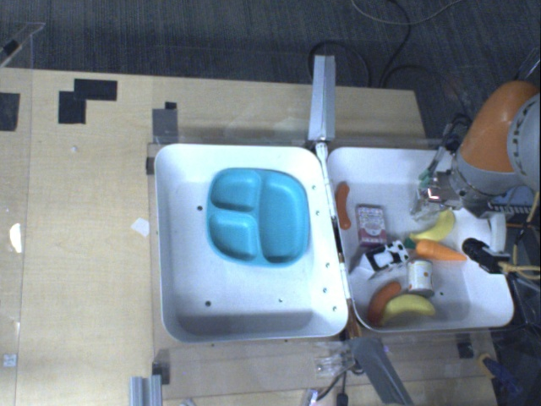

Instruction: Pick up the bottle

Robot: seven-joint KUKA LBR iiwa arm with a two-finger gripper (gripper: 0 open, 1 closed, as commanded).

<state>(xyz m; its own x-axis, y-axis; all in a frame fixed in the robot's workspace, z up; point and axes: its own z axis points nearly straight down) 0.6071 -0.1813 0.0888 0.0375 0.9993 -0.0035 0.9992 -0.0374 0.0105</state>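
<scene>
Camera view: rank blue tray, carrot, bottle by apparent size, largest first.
1. Blue tray, by far the largest.
2. Carrot.
3. Bottle, close to the carrot in apparent size; it stands near upright, so foreshortening makes this order unsure.

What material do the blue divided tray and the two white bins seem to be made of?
The blue divided tray looks like moulded plastic, matte: even colour, rounded compartment walls, soft highlights. The left white bin and the right white bin look like smooth plastic or coated metal with a slight sheen; the view cannot settle which.
</scene>
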